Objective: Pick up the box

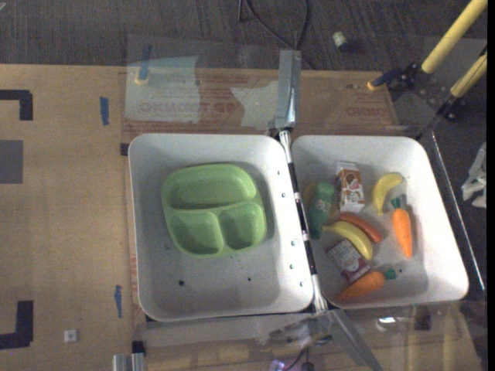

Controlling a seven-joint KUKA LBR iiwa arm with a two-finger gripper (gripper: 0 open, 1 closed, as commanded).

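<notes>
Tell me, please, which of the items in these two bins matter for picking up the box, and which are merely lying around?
For the job:
- white and orange carton box
- small red and white box

Lying about:
- green divided plastic plate, in the left bin
- two yellow toy bananas
- orange toy carrots
- green toy vegetable

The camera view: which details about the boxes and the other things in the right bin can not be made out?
- Upper carton box: its print is too small to read.
- Lower box: a banana lies across its upper end; its label is blurred.
- Green item beside the divider: too blurred to identify.
- Right bin: glare washes out its near rim.
</notes>
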